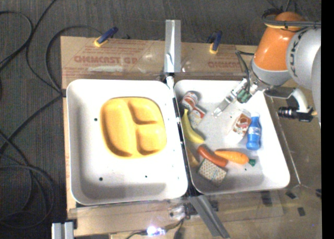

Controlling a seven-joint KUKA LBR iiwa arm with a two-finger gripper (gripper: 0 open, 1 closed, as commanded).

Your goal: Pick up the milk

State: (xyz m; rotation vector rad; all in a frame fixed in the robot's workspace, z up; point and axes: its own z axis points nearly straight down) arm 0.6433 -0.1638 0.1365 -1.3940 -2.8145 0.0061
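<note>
Your pincer point(225, 104) hangs over the upper middle of the right bin point(276, 178), its thin fingers pointing down and left toward the bin floor. You cannot tell from this angle how far apart they stand, and nothing shows between them. The milk point(242, 123), a small carton with a red-and-white label, lies just below and right of the pincer, apart from it, and right beside the blue bottle point(253, 133). Below the milk lie a carrot point(233, 157) and a sausage point(211, 156); a banana point(191, 132) runs along the bin's left wall. The left bin point(83, 180) holds a yellow tray point(134, 127).
</note>
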